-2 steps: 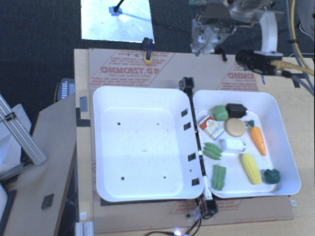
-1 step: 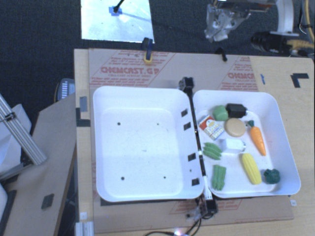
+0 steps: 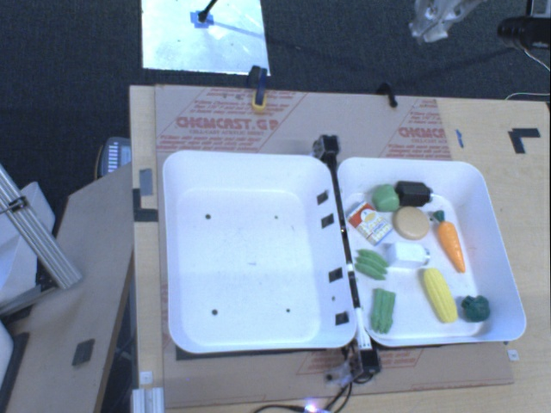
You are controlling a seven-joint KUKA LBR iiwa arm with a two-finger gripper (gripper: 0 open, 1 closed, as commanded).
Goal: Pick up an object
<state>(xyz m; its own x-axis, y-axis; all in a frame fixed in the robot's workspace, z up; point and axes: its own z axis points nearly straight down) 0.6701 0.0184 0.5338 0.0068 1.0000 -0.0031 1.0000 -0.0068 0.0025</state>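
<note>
Bench sheet (image 3: 225,120) reads "CHEMCAST GP" (red print, repeated)

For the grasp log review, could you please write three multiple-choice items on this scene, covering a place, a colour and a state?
1. Where do the toy foods lie?
A. left bin
B. right bin
C. on the floor

2. What colour is the carrot?
A. orange
B. blue
C. white

3. Where is the claw?
A. down in the left bin
B. touching the corn
C. raised beyond the bench

Answers: B, every item sits in the right bin; A, its body is orange; C, it hangs over the dark floor.
</note>
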